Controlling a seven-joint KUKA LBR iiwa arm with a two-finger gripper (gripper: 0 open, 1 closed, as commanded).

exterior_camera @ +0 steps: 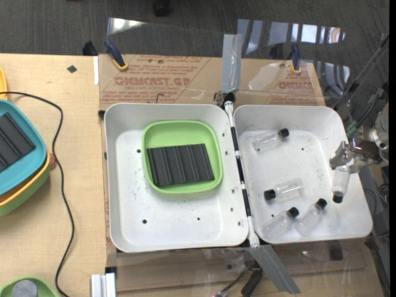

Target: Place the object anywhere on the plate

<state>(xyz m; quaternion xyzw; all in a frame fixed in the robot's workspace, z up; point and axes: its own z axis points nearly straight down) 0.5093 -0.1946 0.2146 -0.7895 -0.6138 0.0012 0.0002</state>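
A green square plate [181, 138] bearing a dark ribbed insert [180, 164] sits in the left bin [124, 215], toward its back edge. In the right bin [346, 224], clear vials with black caps lie scattered: one near the back [271, 138], three toward the front. At that bin's right edge the gripper [342, 166] holds a vial [340, 184] upright, cap down.

Two white bins [120, 184] side by side. One green plate [181, 136] carrying one ridged dark insert [180, 164]. Five clear vials [283, 192] with black caps (four lying in the right bin, one upright at its right rim).
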